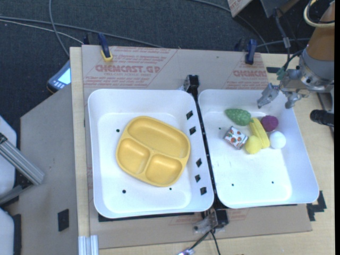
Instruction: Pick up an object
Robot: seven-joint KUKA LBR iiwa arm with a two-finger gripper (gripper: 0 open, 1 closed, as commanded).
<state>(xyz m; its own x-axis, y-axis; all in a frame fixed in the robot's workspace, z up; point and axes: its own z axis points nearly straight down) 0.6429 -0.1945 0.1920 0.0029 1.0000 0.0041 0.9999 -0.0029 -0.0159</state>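
We see the right bin [249, 187] with bare white floor across its whole lower half, while the objects crowd near its top rim; the left bin [103, 142] holds a yellow divided plate [153, 150]. The gripper [278, 95] hangs over the right bin's upper rim, fingers spread and grasping nothing. From it, the green leafy piece [237, 116] lies at about 8 o'clock, the purple ball [270, 122] near 6 o'clock, just beside the yellow banana [256, 136] and white egg [277, 140]. A small patterned can [235, 137] (red and white, tilted) sits at 7 o'clock
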